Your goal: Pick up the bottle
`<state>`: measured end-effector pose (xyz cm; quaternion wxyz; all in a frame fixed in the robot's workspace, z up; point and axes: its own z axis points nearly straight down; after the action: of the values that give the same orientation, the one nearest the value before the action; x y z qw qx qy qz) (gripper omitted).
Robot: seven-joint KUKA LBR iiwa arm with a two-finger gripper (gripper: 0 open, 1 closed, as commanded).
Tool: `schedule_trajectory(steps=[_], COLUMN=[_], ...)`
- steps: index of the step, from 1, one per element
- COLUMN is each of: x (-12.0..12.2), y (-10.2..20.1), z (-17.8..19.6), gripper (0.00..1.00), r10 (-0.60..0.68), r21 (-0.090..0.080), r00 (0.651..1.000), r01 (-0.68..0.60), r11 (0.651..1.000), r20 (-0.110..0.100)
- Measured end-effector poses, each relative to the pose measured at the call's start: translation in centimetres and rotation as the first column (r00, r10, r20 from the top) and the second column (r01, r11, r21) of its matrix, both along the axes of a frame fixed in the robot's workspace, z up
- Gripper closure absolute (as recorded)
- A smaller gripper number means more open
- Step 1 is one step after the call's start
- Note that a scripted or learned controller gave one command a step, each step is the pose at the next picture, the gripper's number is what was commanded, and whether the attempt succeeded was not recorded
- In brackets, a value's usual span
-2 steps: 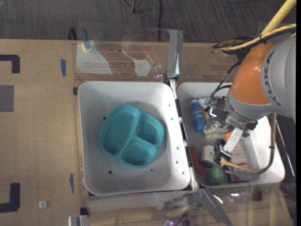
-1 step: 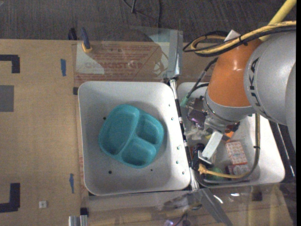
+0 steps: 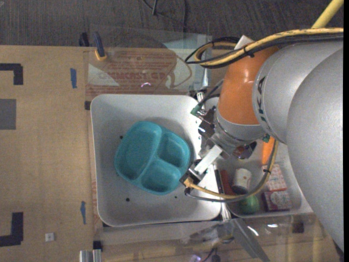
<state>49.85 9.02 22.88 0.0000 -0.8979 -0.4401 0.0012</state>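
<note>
A small white container with a dark top [image 3: 241, 179], possibly the bottle, stands in the right bin [image 3: 283, 214], partly under the arm. My gripper [image 3: 207, 140] hangs over the seam between the two bins, by the right edge of the teal divided plate [image 3: 152, 156] and to the left of the white container. The grey wrist with its orange band [image 3: 240, 94] covers much of the right bin. I see nothing held by the gripper.
The teal plate lies in the middle of the left bin [image 3: 109, 119]. In the right bin sit a green ball [image 3: 250, 204], a red and white carton [image 3: 277, 192], a dark red item [image 3: 225, 182] and an orange object [image 3: 267, 150]. Cardboard covers the bench at left.
</note>
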Motion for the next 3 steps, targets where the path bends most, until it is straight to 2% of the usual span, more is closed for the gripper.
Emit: schedule_trajectory(steps=[1,2,3], x=[0.0,0.0,4.5], y=[0.0,0.1,-9.0], z=[0.0,0.9,12.0], gripper=[0.00,1.00,1.00], r10=[0.000,0.003,0.117], r21=[0.000,-0.001,0.000], r00=[1.000,1.000,0.993], r01=[0.000,-0.003,-0.117], r11=[1.000,1.000,0.993], r20=[0.000,-0.002,0.001])
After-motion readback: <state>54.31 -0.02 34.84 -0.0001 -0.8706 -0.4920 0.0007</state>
